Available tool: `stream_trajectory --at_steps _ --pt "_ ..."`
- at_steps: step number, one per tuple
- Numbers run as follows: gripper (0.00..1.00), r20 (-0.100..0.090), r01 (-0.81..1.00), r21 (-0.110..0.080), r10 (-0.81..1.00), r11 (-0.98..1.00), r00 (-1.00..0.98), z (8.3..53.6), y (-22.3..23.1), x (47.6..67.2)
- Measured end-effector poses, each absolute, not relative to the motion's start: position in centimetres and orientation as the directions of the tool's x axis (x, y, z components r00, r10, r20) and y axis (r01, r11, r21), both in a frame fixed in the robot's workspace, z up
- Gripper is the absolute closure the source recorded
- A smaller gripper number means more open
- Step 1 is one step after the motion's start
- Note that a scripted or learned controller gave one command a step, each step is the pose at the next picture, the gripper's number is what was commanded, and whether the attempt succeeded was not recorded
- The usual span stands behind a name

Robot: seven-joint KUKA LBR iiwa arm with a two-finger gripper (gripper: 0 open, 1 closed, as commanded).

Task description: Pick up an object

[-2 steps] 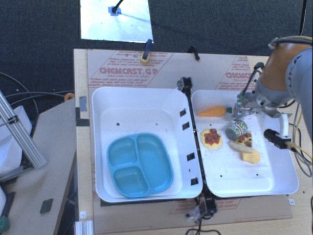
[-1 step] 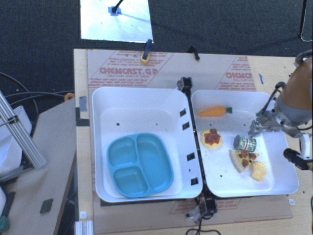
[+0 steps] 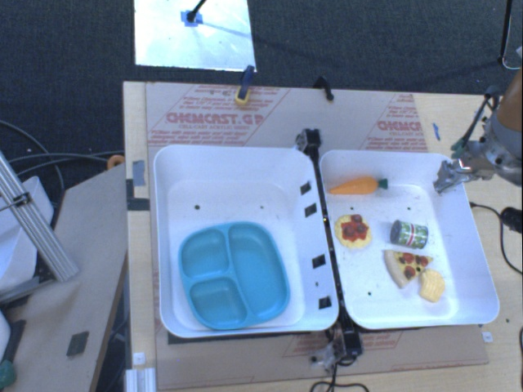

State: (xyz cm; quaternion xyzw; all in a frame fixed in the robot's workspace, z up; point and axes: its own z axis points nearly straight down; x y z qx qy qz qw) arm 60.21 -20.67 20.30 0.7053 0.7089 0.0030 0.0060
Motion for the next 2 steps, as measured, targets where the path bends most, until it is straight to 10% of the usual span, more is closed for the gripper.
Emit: stream_trajectory --at_steps 1,2 --pt "1.0 0.001 1.0 0.0 1.0 0.007 -0.007 7.8 -19.1 65.3" --pt "1.0 0.001 1.0 -0.007 1.0 -0.005 0.005 8.4 -20.9 54.6"
